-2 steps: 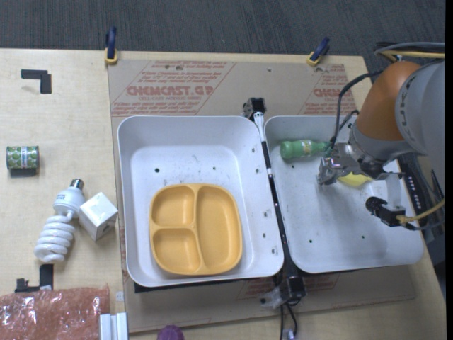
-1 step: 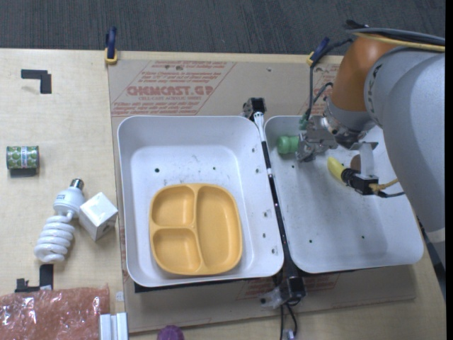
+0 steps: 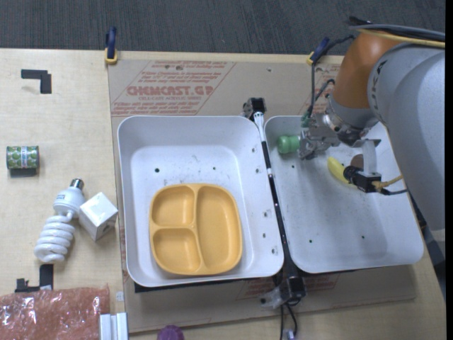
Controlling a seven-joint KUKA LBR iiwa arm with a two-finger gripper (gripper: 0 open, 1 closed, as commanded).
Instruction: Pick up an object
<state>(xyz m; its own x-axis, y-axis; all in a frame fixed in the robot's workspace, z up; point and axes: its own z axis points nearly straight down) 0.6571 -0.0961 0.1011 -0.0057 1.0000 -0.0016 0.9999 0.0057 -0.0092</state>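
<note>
My gripper (image 3: 308,149) hangs low over the far left part of the right bin (image 3: 340,246), just right of a small green object (image 3: 287,144) lying near the bin's back wall. A yellow object (image 3: 337,170) lies a little to the gripper's right on the bin floor, partly under the arm's cabling. The grey arm with its orange band (image 3: 364,59) covers the bin's far right corner. The fingers are too small and dark to read.
The left bin (image 3: 134,190) holds a yellow three-section plate (image 3: 196,229). On the bench at left lie a spiral light bulb (image 3: 58,225), a white cube (image 3: 98,215), a green can (image 3: 22,158) and a reddish mesh bag (image 3: 53,316).
</note>
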